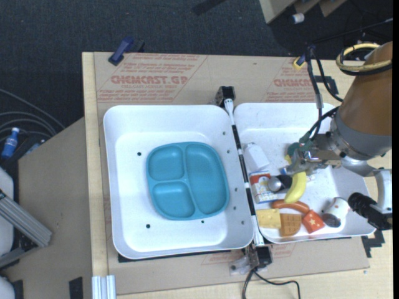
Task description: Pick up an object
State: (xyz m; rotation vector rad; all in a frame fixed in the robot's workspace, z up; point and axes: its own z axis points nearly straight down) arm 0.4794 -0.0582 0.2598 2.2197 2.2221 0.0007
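My bench top (187, 73) is printed cardboard over pale wood; dark carpet (93, 11) spans 9 to 12 o'clock; black cables (25, 114) at 9; a blue clip (121, 50) at 11.

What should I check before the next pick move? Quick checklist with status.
1. Pincer above the right white bin: ok.
2. Target close by: the yellow banana lies just below the pincer: ok.
3. Nothing gripped yet: cannot tell.
4. Room around target: not ok; an orange carrot-shaped toy and a red-and-white packet crowd the banana.
5. Left white bin holds the blue divided plate, out of the way: ok.
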